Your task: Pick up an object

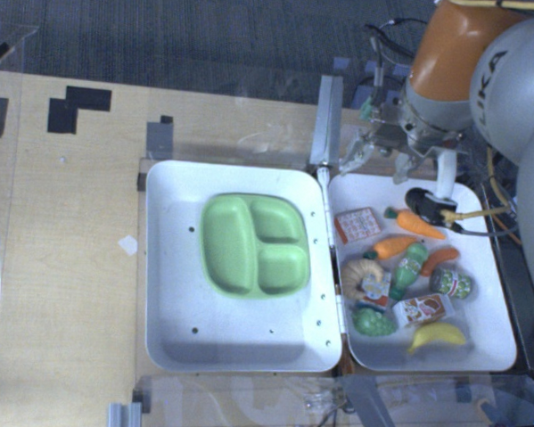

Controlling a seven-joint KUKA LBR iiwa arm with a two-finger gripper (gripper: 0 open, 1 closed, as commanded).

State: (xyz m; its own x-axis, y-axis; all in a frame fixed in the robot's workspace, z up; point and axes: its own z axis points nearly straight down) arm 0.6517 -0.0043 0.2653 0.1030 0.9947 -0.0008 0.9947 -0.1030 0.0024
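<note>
We see the hand [402, 162] hanging over the far edge of the right bin [501, 341], up near its back rim, and it carries nothing; whether it is apart or together we cannot tell, since its tips blur into the cables and brackets around them. The things to choose from all lie in that right bin — none sits in the left bin [162, 247], which bears a green divided tray [252, 243]. Nearest the hand is a carrot [420, 224], just toward us and a little to the view's right of it, with its long axis running roughly across the bin and slightly slanted. Beside it, toward the divider, lies a small flat card or packet [359, 224]. Further toward us come a green bottle [409, 267], a round bun-like piece [364, 276], a small can [451, 283], a little carton [423, 308], a green lump [373, 322] and a banana [437, 336] at the near side. We judge the carrot the shortest reach — a short move toward the camera and then down, with the hand turned to close across its narrow width rather than along its length.
</note>
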